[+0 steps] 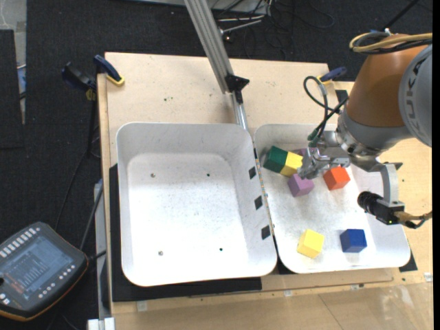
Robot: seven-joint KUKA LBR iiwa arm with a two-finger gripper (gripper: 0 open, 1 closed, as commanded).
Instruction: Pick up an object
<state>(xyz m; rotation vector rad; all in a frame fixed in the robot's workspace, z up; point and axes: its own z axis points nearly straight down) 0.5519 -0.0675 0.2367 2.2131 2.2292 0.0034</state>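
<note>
Six blocks crowd the right bin point(395, 256), so the gripper point(311, 168) hangs above the purple block point(300, 185), yellow-green pair at ten o'clock. Whether its fingers grasp anything cannot be told.

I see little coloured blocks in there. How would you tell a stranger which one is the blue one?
Find the right-hand shallow white bin, the one that the grey and orange arm reaches over. Go to its near right corner, where the small blue cube sits. A yellow cube lies just left of it; the blue cube is the only blue block there.

Bright, even overhead light; sharp, soft shadows.
</note>
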